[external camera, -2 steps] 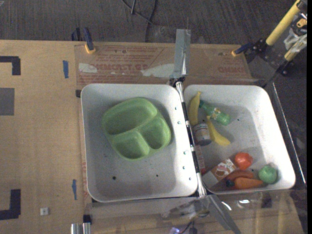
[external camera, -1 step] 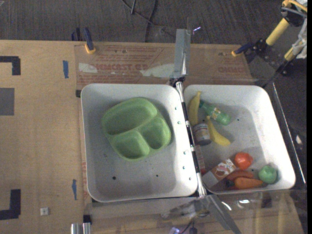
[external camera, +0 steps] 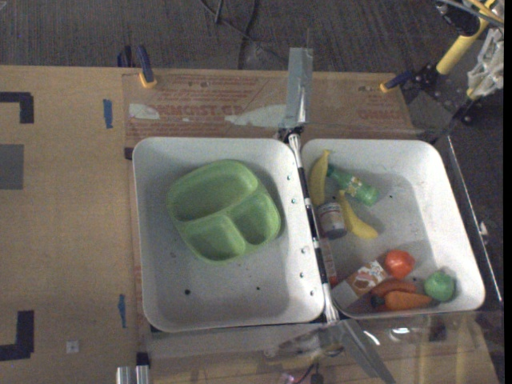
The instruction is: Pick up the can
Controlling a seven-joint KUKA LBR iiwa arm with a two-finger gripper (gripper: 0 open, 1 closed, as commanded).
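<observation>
Carrots [external camera: 398, 294] and a carton [external camera: 366, 277] crowd the right bin's [external camera: 448, 184] near edge. Farther in, the can [external camera: 331, 220] stands untouched against the divider, between two bananas [external camera: 358, 222]. Pincer [external camera: 462, 8] waits top right, state unclear; nothing done.

Bench [external camera: 64, 214] bears two bins [external camera: 152, 238] (white, side by side).

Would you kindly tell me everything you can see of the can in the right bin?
The can is small, with a dull grey metal look, a darker label band around its body and a paler top. It seems to stand roughly upright near the left wall of the right bin, wedged between two bananas and apparently touching both. A green bottle lies just behind it. Label details are too blurred to read.
</observation>
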